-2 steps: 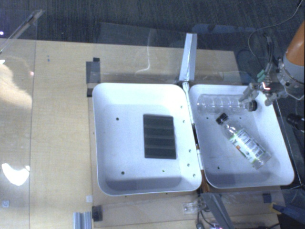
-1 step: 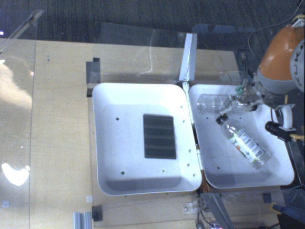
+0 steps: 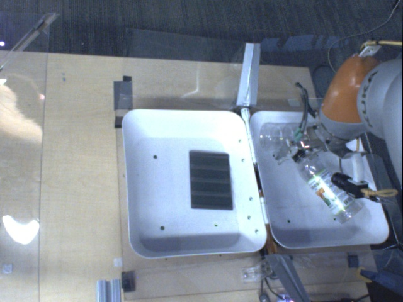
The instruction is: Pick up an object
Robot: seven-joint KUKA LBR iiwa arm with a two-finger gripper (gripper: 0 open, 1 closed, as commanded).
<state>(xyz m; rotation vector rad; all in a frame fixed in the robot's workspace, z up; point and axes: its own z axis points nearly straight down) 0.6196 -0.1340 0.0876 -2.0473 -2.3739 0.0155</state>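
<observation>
A clear plastic bottle (image 3: 326,191) with a green and orange label lies slantwise in the right bin (image 3: 296,222). A second clear plastic item (image 3: 272,134) rests near that bin's far left corner. My gripper (image 3: 297,148) reaches down into the right bin's far part, between the two clear items and just above the bottle's upper end. Nothing visibly sits in its grasp. A dark ribbed rectangular pad (image 3: 211,179) lies flat in the middle of the left bin (image 3: 151,225).
The grey arm with its orange band (image 3: 345,96) comes in over the right bin's far right side. A metal divider post (image 3: 248,80) stands behind the seam between the bins. Pale wooden bench surface (image 3: 69,168) stretches to the left.
</observation>
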